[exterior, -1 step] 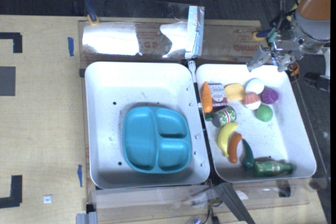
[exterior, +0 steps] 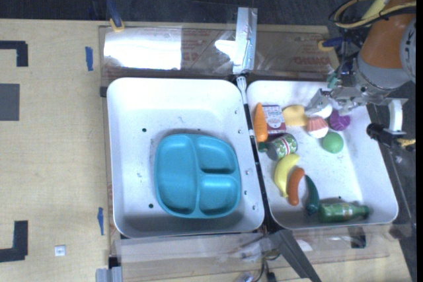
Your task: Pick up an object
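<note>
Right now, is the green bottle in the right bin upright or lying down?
Lying down. The green bottle rests on its side along the near edge of the right bin, its length running across the view.

One fixed camera above the bench (exterior: 46,142), looking down at a slant; both bins (exterior: 178,102) fully in frame; the arm (exterior: 390,49) enters from the right.

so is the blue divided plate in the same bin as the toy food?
No, the blue plate lies in the left bin, while the banana and other toys lie in the right bin.
</note>
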